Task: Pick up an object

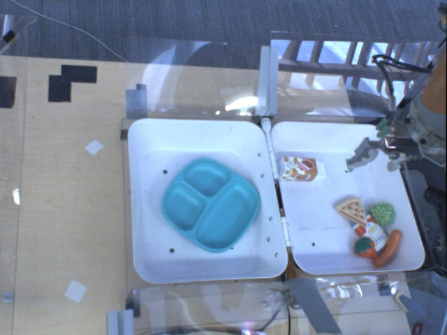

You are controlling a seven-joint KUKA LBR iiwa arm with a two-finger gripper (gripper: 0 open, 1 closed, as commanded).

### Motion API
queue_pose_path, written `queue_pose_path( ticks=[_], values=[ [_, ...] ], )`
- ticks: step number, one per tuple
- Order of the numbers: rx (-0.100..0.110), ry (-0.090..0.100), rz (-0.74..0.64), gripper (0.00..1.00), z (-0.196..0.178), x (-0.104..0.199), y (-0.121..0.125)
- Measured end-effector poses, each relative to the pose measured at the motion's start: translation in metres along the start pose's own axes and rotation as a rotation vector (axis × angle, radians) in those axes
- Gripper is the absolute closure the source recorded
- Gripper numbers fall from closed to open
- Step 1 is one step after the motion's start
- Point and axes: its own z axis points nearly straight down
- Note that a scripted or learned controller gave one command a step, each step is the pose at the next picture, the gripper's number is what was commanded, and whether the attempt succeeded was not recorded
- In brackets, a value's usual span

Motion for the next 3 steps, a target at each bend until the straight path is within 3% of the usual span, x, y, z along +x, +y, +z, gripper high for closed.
queue_pose_path(
  ticks=[1, 2, 3],
  values=[
    [0.003, 0.000, 0.069, 0.00, 0.088, -0.024, 0.019],
    [-0.006, -0.003, -0.007, 0.00, 0.196, -0.067, -0.009],
    [-0.006, -0.002, -0.006, 0.00, 0.196, -0.067, -0.009]
  ],
)
